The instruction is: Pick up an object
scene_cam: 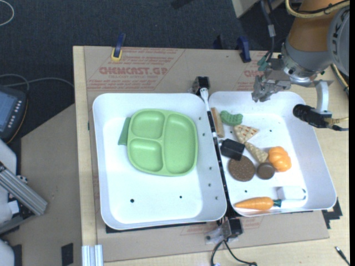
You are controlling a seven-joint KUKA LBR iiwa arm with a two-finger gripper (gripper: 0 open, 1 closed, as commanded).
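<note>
Overhead, gripper: the gripper [263, 95] hangs in the upper right of the frame, above the top edge of the right bin [316, 148]; whether it is apart or together cannot be told (it is small and dark against the rim), and nothing shows in its grasp.
Arm: the arm [313, 15] comes in from the upper right corner, its orange band facing the camera.
Left bin: the left bin [111, 165] fills the middle left of the frame and bears a green divided plate [163, 142] with three sections, lying in its upper half.
Right bin, upper part: a green leafy piece [231, 117] lies near the top left, with a tan wedge [245, 132] just below it and a thin brown stick [217, 122] along the left wall.
Right bin, middle: a black block [232, 148] sits beside a brown round cookie [242, 169]; a smaller brown disc [265, 171] touches an orange fruit [279, 158] (all well below the gripper).
Right bin, bottom: a carrot [254, 204] lies along the lower edge, and a white tube [291, 193] rests just to its right.
Bench: the cardboard sheet [161, 68] under both bins carries red printing along the top.
</note>
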